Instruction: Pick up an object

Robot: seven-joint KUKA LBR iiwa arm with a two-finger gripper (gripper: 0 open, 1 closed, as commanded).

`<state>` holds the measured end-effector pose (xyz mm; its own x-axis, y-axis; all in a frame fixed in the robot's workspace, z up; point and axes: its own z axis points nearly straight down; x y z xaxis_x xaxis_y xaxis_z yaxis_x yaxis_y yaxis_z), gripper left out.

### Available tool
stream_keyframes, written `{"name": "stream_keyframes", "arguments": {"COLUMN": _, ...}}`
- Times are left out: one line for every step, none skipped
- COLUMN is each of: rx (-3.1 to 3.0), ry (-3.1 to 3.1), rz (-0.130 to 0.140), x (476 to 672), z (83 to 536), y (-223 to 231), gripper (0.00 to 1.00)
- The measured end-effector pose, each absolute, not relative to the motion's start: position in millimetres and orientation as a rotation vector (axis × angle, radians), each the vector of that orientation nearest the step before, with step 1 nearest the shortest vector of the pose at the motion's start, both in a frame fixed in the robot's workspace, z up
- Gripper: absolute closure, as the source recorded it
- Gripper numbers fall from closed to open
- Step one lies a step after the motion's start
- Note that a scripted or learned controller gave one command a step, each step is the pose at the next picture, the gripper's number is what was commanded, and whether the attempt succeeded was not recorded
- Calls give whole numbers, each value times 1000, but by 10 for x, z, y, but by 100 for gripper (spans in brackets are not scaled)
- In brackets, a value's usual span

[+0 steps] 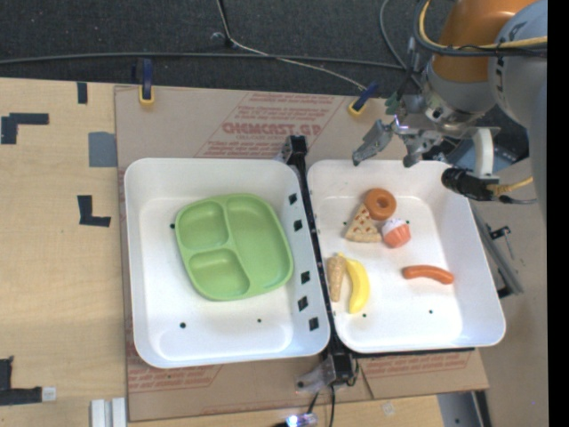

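Note:
My gripper point(391, 147) hangs open above the far edge of the right bin point(462, 327), with nothing between its fingers. Below it in that bin lie a brown doughnut point(380, 203), a pizza slice point(362, 227) and a pink cupcake point(396, 232). A yellow banana point(357, 285) and a bread stick point(336, 276) lie near the bin's left wall. A red sausage point(428, 275) lies to the right of them.
The left bin point(142, 318) holds a green divided plate point(233, 245). A black divider point(303, 229) runs between the two bins. Cables and a black bracket point(471, 183) hang off the arm at the right bin's far right corner.

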<state>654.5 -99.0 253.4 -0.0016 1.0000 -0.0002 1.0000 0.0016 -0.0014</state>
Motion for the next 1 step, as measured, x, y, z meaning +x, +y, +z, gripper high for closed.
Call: {"name": "stream_keyframes", "arguments": {"rx": -2217, "ry": -2219, "rz": 9, "x": 6468, "z": 1918, "y": -1019, "gripper": 0}}
